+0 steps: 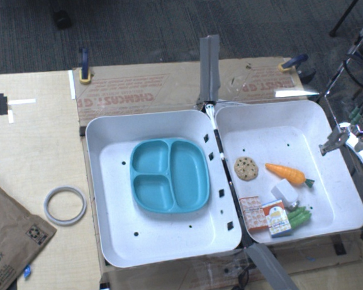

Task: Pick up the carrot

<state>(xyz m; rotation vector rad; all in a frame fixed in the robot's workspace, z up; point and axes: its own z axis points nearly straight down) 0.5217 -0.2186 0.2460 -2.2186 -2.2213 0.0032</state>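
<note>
1. Task thing: carrot [286, 173] lies flat on floor of right bin [305, 114], roughly mid-bin toward the right wall. Orange body, green stub at its right/near end. Nothing clamped on it; free on all sides as far as visible.
2. Neighbours in right bin: cookie [246, 168] to the left of carrot, apart from it. Small white block [285, 194] just near-side of carrot, close, contact unclear. Carton [277, 219] and red-print packet [252, 212] at near edge; green item [299, 216] partly under/behind carton.
3. Left bin [109, 179] holds teal divided plate [171, 175]; not relevant to the pick.
4. End effector: metal parts at right edge by the bin's right rim [336, 139] may belong to it, but too cluttered w/ cables to confirm. Spread of its grasping parts: cannot tell.
5. Progress (judgement): nothing done yet. Carrot not lifted, no grasp. Whole seq. left: approach over carrot, descend, clamp, lift.
6. Hard to read: right edge gear is cut off by frame. Green item's identity unclear. Print on packet and carton too small.
7. On surface [30, 142] left of bins: tape ring [65, 204], brown cardboard [9, 235] cut off at frame corner.
</note>
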